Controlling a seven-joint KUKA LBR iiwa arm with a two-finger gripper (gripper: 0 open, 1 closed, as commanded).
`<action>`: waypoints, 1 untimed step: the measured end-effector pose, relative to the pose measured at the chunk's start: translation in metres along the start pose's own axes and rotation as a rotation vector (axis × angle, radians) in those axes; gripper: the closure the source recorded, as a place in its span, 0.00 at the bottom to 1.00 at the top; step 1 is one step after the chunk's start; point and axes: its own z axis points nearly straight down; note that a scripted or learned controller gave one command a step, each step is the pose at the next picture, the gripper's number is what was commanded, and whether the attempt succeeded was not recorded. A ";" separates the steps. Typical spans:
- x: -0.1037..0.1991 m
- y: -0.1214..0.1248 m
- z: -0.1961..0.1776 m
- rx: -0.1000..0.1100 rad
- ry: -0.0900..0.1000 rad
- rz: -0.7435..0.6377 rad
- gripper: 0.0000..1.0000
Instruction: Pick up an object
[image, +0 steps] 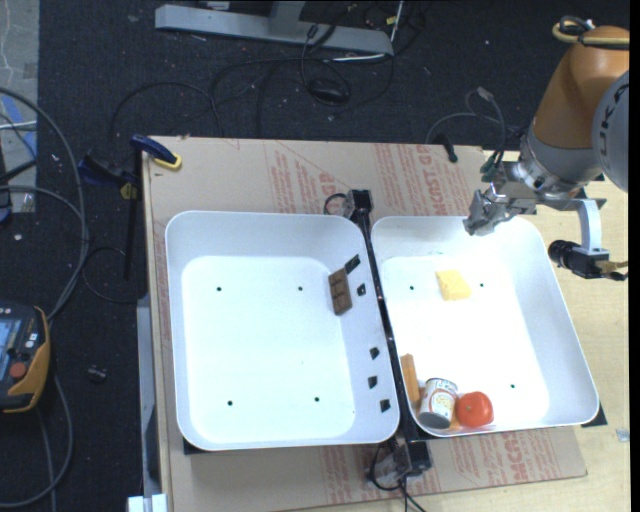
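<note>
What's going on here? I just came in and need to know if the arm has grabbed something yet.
Not yet, as far as the view shows. The arm's gripper hangs over the far rim of the right bin, with nothing visibly held. In that bin lie a yellow block, and near the front a small can, a red ball and an orange stick. The left bin holds a brown bar.

Hand (486, 215) above right bin (560, 300) far rim.
</note>
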 end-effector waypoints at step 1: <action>0.002 -0.006 -0.045 0.002 0.000 0.001 1.00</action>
